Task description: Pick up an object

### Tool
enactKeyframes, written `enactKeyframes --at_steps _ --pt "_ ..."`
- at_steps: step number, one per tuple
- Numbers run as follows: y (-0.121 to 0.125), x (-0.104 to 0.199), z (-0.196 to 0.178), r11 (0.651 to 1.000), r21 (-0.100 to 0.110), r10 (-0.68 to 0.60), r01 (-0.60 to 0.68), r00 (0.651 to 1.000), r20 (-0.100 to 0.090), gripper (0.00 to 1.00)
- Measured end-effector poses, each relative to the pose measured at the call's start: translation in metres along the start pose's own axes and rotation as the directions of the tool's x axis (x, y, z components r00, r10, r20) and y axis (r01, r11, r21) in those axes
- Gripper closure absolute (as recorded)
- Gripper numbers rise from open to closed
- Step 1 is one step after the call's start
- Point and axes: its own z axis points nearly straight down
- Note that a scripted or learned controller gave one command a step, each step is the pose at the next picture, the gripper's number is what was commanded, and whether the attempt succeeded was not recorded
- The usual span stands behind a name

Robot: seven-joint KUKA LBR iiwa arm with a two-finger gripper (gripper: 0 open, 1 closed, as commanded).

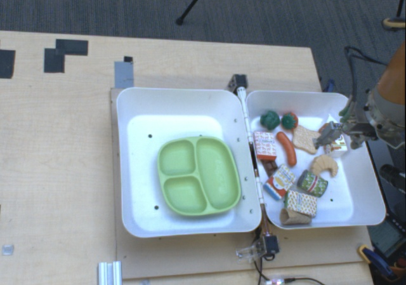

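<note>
Camera view
Surface: pale wooden bench (57,150) with dark carpet beyond its far edge; a few dark tape squares lie at the bench's far left.
Left bin (136,169): shallow, white, holding a light green divided plate (199,176) with three compartments, set slightly toward the bin's right half.
Right bin (365,198): shallow, white, touching the left bin along a shared middle edge, and holding a loose cluster of toy food.
Far items: a dark green piece (270,119) and a red piece with a green top (289,120) sit side by side near the far wall.
Middle items: a red sausage (287,148) lies lengthwise, with a small red-and-white box (264,145) just to its left and a toast slice (306,139) just to its right.
Near items: a pale croissant shape (325,164), a green can (312,183), a blue-and-white packet (280,181) and a green patterned box (301,204) crowd the near half.
Arm: grey, entering from the right edge over the right bin's far right corner.
Gripper (332,135): low over the right bin, just right of the toast slice and above the croissant shape; its dark fingers look to stand a little apart, though the view is too coarse to be sure, and nothing can be made out between them.
</note>
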Motion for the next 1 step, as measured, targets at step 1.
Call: enactKeyframes --at_steps 1 --pt "-0.0181 -0.0079 0.1393 1.0 -0.005 0.003 -0.003 1.0 0.002 0.0"
